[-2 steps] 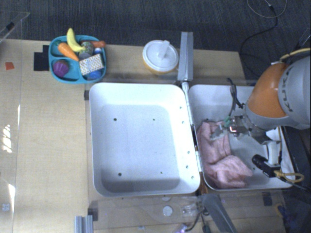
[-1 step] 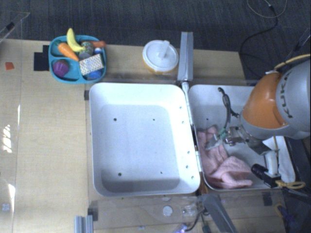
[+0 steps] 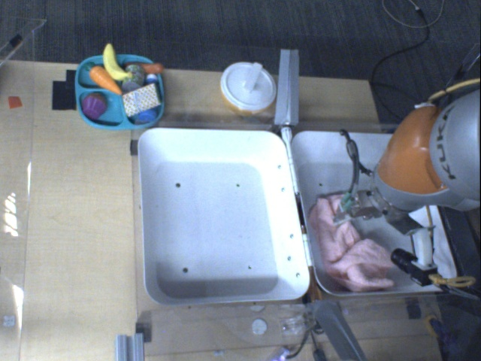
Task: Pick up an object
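Camera view: reaching with gripper [image 3: 347, 205] onto pink cloth [image 3: 347, 253] in right bin [image 3: 323, 150]; grip state impossible to tell; next needing firm closing, then lifting

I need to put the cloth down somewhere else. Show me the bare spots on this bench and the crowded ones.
The left bin offers a bare white floor inside its four walls. Bare wood runs left of it, below the blue tray. The right bin is crowded: the pink cloth fills its near half, with the gripper over it, leaving a strip by the far wall.
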